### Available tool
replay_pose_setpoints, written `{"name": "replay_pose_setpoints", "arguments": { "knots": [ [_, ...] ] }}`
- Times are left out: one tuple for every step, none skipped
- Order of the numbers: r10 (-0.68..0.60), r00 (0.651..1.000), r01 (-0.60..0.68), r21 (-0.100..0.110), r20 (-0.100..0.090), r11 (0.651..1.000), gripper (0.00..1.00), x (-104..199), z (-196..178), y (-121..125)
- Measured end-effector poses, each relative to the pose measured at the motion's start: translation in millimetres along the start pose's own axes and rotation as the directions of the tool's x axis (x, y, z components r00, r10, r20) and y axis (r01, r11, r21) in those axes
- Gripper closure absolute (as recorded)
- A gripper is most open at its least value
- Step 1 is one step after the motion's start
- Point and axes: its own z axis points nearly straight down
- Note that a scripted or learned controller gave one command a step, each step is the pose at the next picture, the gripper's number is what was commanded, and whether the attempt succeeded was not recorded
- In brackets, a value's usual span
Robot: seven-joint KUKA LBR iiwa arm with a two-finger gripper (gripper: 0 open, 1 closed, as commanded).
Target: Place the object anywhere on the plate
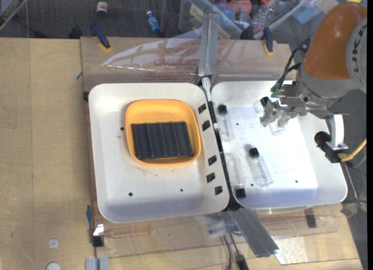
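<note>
Two white bins sit side by side on the bench [41,146]. The left bin [111,193] holds a yellow plate [162,108] with a dark ribbed block [162,140] lying on it. The right bin [303,187] holds clear plastic bottles with black caps — one [259,167] near the bin's middle, another [224,120] along its left edge by the divider, a third [235,175] lower down near that edge. The hand [275,114] hovers over the far part of the right bin; whether it grips anything cannot be told.

Bright, even overhead light, soft shadows, white bins [105,146] slightly glaring.
</note>
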Motion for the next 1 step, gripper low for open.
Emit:
{"name": "replay_pose_setpoints", "arguments": {
  "knots": [
    [-0.076,0.997,0.076,-0.001,0.001,0.997,1.0,15.3,24.3,74.9]
  ]
}}
